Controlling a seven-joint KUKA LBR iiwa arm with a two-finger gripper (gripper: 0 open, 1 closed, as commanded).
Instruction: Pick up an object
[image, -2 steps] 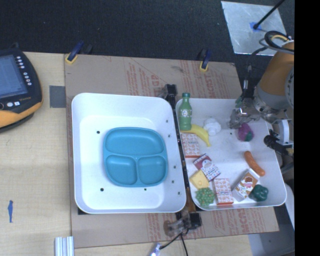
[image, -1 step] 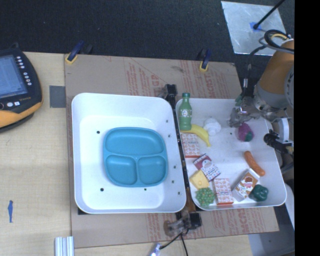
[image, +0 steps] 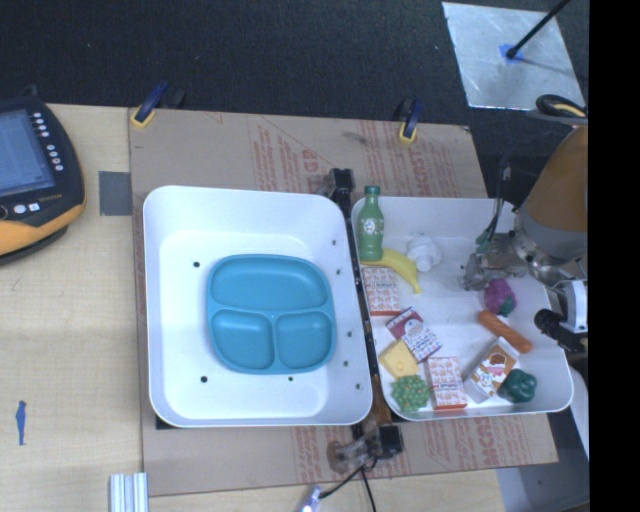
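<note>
In the right-hand shallow white bin (image: 455, 215), near its right edge, the claw (image: 487, 268) of the grey arm is seen lowered among the toys; whether it is spread or pressed together cannot be told, and nothing is visibly pinched. Just beside it, toward the bin's right edge, a small purple toy fruit (image: 498, 296) is found, with an orange carrot-shaped toy (image: 503, 331) below that. Along the bin's left edge a green plastic bottle (image: 371, 224) stands at the far corner, and a yellow toy banana (image: 402, 269) lies just beside it. A crumpled white object (image: 424, 253) rests near the far edge. Toward the near edge are gathered a yellow cheese wedge (image: 398, 360), a green leafy toy (image: 409, 393), several small printed cartons (image: 446, 383) and a dark green toy vegetable (image: 518, 385) at the near right corner. In the left-hand white bin (image: 170, 300) a blue plastic divided plate (image: 270, 310) is set centrally. At the tabletop's left edge a grey and orange control pendant (image: 30, 170) is laid.
</note>
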